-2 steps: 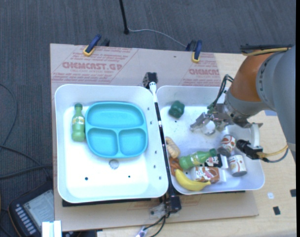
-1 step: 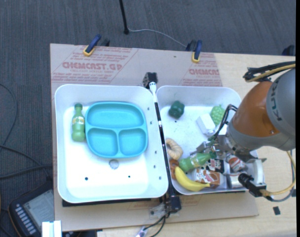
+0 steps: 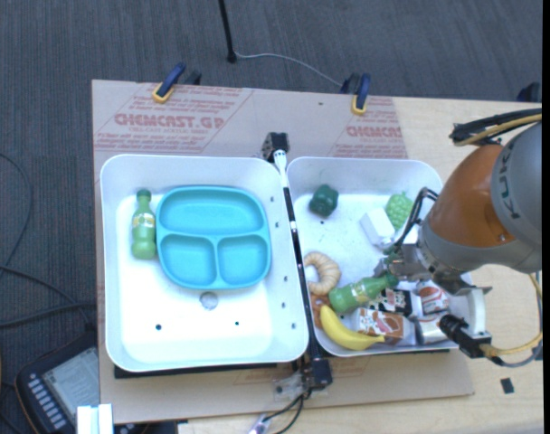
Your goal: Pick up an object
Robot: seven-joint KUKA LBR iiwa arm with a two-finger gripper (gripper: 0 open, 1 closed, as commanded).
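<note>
Dark grey carpet surrounds the desk (image 3: 166,120), whose brown printed board carries two white bins side by side. From the right, the grey arm with its orange band (image 3: 469,211) reaches into the right bin (image 3: 347,168), and the claw (image 3: 403,269) sits low among the clutter; its grip cannot be told. Just beside it lies a green bottle (image 3: 361,291), with a braided pastry (image 3: 322,272) to its left and a banana (image 3: 346,331) below. A dark green pepper (image 3: 324,200) rests farther up. In the left bin (image 3: 166,342), a blue divided plate (image 3: 212,238) lies beside a small green bottle (image 3: 144,226).
</note>
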